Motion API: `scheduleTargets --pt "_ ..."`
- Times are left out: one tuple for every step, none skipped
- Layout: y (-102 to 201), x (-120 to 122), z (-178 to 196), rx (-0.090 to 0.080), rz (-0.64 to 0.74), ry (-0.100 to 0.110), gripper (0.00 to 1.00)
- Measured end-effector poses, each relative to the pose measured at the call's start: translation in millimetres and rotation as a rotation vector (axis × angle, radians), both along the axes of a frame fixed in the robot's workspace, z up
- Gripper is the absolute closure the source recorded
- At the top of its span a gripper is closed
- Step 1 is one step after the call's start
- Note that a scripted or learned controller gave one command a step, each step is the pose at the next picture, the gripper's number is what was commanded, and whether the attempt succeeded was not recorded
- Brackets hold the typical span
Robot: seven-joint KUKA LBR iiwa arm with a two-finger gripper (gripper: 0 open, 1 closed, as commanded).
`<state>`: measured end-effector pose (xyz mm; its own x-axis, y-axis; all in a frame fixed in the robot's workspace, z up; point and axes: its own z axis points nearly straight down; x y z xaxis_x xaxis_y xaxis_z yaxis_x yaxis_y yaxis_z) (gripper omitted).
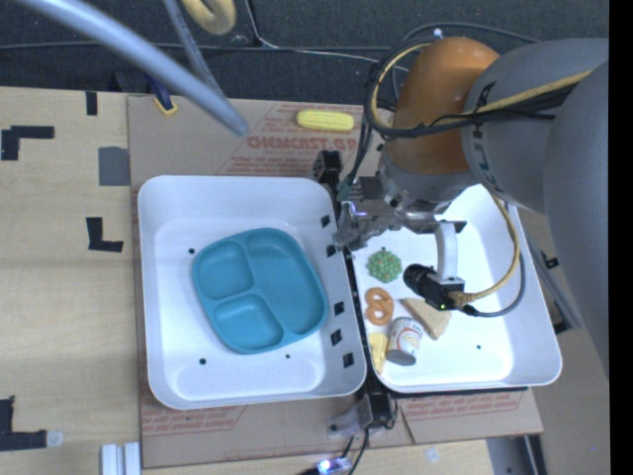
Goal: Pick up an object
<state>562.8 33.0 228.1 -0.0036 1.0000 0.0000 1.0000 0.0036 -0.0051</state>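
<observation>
From the fixed camera view, the gripper (358, 228) hangs low over the inner edge of the right bin (524, 349), close to the divide; whether its fingers are apart or closed cannot be told; just below it lies a green bumpy ball (384, 263); further below, a pretzel (379, 305) and a small can (405, 338); to its left, in the left bin (163, 265), rests a blue divided plate (259, 289); beyond the bins lies a yellow corn cob (324, 120).

Even overhead light — white bins (158, 265) glare slightly, soft shadows, blurred bar (119, 38) top left.
</observation>
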Motion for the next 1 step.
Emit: scheduleTargets --pt "53.0 -18.9 -8.2 0.001 0.002 -0.001 1.00"
